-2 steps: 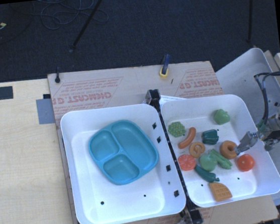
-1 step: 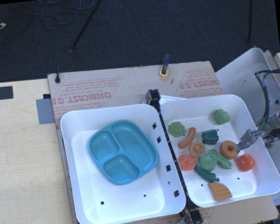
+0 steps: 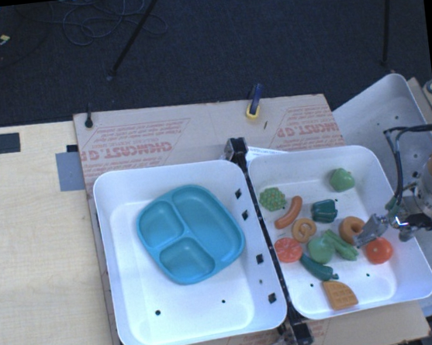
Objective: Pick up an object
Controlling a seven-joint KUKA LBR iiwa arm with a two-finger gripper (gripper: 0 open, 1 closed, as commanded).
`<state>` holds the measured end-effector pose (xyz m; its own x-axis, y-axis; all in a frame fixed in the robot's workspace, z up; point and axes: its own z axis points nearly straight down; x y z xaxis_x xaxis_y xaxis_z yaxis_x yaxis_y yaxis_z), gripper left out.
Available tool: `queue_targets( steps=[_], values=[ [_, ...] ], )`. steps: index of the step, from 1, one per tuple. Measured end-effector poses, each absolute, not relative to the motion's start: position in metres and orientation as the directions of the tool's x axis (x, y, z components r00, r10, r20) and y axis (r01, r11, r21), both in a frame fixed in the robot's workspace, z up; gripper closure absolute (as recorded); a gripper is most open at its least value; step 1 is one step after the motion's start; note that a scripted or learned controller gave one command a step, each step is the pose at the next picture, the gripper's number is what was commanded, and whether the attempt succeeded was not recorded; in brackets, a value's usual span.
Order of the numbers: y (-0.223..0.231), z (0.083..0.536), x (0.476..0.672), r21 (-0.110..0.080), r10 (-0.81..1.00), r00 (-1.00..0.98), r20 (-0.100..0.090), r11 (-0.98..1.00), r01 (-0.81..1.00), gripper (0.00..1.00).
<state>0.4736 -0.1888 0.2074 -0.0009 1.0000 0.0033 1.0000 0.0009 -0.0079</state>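
The right bin holds several toy foods: a broccoli, a sausage, a dark green pepper, a light green ball, an orange ring, a red tomato, a tomato slice, a dark cucumber and a tan wedge. My gripper is low over the bin's right side, just right of the orange ring and above the red tomato. Nothing is visibly held.
The left bin holds a blue divided plate. A black divider runs between the bins. More green pieces crowd the middle of the right bin. A blue and yellow clamp sits at the board's back edge.
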Motion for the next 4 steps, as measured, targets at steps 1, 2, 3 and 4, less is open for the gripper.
queue_targets(
  steps=[1, 2, 3, 4],
  values=[
    [-0.189, 0.143, 0.475, -0.009, 1.000, -0.001, 0.004, 0.001, 1.000, 0.00],
    [-0.182, 0.093, 0.477, -0.005, 1.000, -0.007, 0.014, 0.007, 1.000, 0.00],
    [-0.186, 0.103, 0.476, -0.006, 1.000, -0.001, 0.007, 0.001, 1.000, 1.00],
    [-0.195, 0.149, 0.474, 0.001, 1.000, 0.005, -0.001, -0.005, 1.000, 1.00]
  ],
)
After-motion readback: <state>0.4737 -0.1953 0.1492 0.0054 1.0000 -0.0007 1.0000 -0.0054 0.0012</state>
